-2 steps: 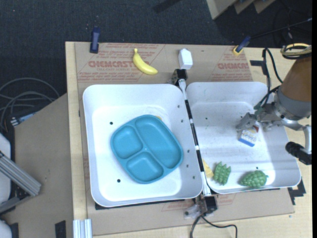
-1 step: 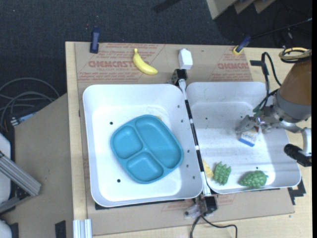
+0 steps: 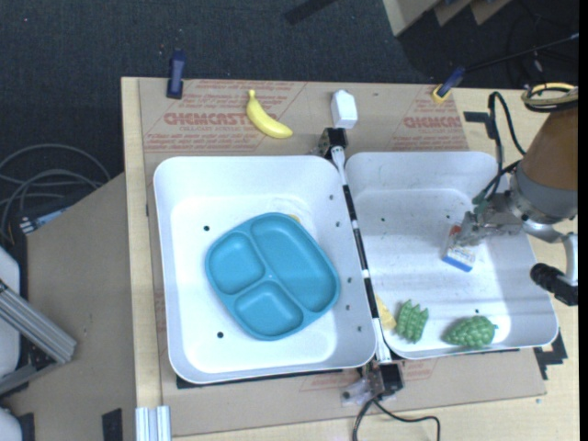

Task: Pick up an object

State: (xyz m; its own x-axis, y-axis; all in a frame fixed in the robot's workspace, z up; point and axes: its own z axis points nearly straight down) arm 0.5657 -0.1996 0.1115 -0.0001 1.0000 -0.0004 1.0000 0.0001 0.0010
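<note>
The arm (image 3: 551, 168) is reaching into the right bin (image 3: 404, 177), and its gripper (image 3: 469, 235) is sitting right over a small blue-and-white object (image 3: 458, 258) near that bin's middle. Whether the claw is open or closed cannot be told. A good grasp probably means closing across the object's short side. Its long axis seems to be running from upper left to lower right, though it is too small to be sure.
</note>
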